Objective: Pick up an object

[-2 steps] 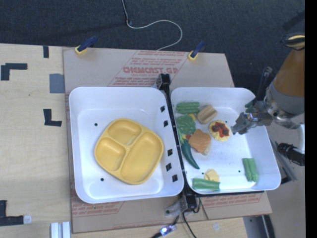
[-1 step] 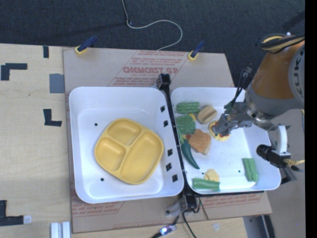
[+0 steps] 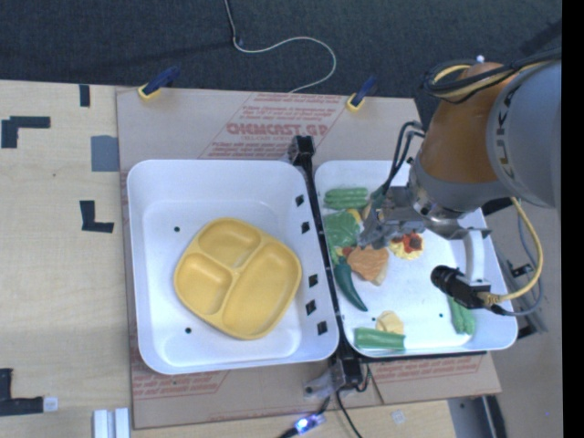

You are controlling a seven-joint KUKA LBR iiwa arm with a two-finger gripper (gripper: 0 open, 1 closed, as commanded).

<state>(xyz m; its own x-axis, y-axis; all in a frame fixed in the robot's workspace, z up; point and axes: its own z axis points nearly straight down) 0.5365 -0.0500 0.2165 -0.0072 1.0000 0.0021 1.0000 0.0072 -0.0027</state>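
Note:
My gripper (image 3: 377, 229) reaches down into the right bin (image 3: 415, 336), over a cluster of toy food near its left wall. Just below the fingertips lies an orange-brown piece (image 3: 369, 264). Green leafy pieces (image 3: 340, 228) and a green pod (image 3: 346, 196) lie to the left of the gripper. A small yellow and red item (image 3: 407, 244) sits just to its right. A dark green pepper (image 3: 349, 286) lies lower left. Nothing is visibly held between the fingers.
The left bin (image 3: 146, 199) holds a yellow divided plate (image 3: 237, 276). In the right bin's front part lie a green pod (image 3: 379, 339), a small yellow piece (image 3: 391, 321) and a green piece (image 3: 462, 318). A black divider (image 3: 315, 235) joins the bins. The arm's body (image 3: 474, 144) looms over the right bin.

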